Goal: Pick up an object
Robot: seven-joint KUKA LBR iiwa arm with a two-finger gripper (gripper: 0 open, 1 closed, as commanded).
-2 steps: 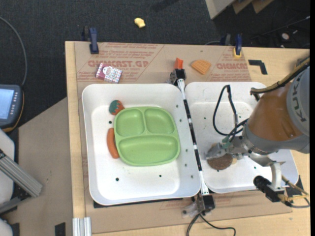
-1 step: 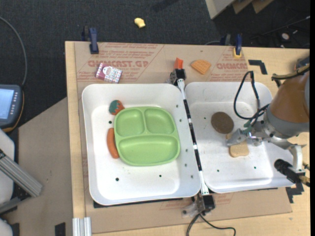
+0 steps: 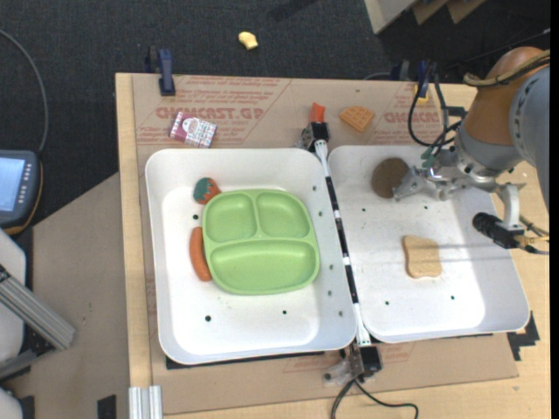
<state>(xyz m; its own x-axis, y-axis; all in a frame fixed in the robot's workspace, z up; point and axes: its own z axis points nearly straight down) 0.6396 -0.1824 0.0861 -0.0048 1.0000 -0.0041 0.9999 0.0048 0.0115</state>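
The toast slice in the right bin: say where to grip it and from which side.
Grip the toast slice across its two long side edges, coming straight down from above. It lies flat on the right bin floor with bare floor around it, so the gripper likely has room there.

The divided plate (image 3: 260, 240) lies in the left bin (image 3: 175, 321), with 2 small food pieces touching its left edge. Right of the plate, in the right bin (image 3: 489, 312), a toast slice (image 3: 423, 257) lies nearer than a round patty (image 3: 389, 177), beside which the gripper (image 3: 409, 183) sits.
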